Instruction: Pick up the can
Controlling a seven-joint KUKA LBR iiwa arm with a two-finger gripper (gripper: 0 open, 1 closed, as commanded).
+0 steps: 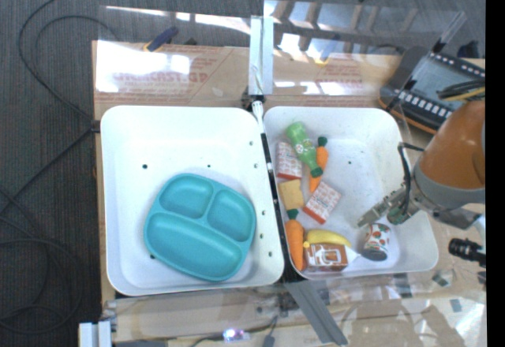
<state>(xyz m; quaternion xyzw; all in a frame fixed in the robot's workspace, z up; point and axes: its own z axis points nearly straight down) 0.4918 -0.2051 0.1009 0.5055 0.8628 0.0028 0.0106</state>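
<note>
The can (377,242) is small, with a red and white label and a silvery end. It lies tilted near the front right corner of the right bin (410,144). My gripper (380,219) hangs just above and behind the can, at the end of the orange-banded arm (456,156) coming in from the right. Its fingers (368,218) are spread apart, and the can sits just below them, not between them.
To the can's left are a yellow banana (327,238), a brown box (326,257), a carrot (294,241), a red and white carton (322,202) and a green bottle (298,135). A blue divided plate (201,225) lies in the left bin (126,140).
</note>
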